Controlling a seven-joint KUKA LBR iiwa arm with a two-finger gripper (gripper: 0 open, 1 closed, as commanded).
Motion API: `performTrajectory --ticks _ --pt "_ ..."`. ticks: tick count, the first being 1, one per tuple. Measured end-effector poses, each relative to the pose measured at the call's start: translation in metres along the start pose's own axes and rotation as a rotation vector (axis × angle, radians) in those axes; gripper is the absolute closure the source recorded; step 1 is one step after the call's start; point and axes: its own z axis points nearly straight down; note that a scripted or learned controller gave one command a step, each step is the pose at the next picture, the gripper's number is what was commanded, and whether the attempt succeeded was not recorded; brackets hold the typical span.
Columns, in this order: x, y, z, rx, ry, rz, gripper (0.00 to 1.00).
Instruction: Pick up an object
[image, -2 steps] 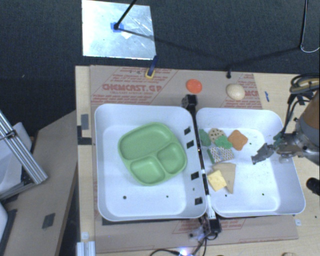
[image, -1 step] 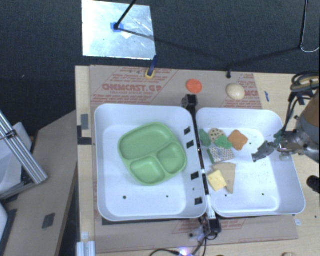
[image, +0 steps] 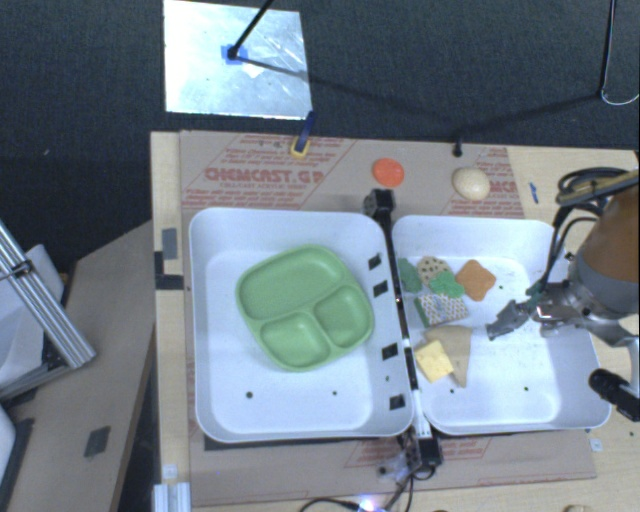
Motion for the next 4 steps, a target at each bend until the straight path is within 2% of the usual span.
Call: performTrajectory --ticks 1,2,3,4 --pt "0.001 0.010 0.056 0.001 0.000 0.001 0.00" --pt "0.001 0.011 0.096 -0.003 0.002 0.001 0.00" --pt "0.000 0.013 0.083 -0.010 -0.002 0.000 1.00" --pt "0.009 0.015 0.023 -0.009 -0.003 -0.003 1.00"
